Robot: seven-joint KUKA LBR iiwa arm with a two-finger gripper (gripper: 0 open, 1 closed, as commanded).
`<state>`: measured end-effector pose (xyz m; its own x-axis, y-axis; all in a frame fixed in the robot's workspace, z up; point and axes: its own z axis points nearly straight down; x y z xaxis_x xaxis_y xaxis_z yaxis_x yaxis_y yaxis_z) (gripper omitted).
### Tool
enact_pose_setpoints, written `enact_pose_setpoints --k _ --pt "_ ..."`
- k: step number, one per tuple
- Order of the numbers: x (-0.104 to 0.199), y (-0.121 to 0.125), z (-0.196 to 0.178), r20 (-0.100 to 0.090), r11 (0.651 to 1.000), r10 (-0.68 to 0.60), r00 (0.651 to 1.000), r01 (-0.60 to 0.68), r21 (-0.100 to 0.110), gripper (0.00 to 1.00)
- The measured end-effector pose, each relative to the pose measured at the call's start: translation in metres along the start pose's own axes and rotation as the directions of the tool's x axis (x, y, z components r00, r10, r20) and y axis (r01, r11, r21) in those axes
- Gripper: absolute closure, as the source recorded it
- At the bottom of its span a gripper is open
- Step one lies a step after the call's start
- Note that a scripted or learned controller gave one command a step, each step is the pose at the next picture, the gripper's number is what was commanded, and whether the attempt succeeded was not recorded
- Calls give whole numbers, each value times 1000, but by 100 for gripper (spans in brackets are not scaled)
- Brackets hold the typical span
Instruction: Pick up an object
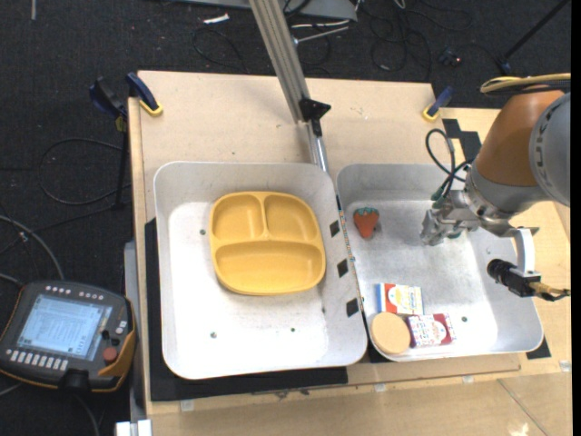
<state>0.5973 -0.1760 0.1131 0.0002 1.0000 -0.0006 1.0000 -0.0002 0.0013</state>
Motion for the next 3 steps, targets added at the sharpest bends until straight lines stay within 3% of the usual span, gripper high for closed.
enact_pose_setpoints --k 1,2,3 --pt "-5 3 -63 2 1000 -2 1000 2 -6 100" --pt "-5 5 -91 1 1000 -2 1000 2 -3 100" --pt "54 -7 -88 -3 1000 -8 1000 8 3 100"
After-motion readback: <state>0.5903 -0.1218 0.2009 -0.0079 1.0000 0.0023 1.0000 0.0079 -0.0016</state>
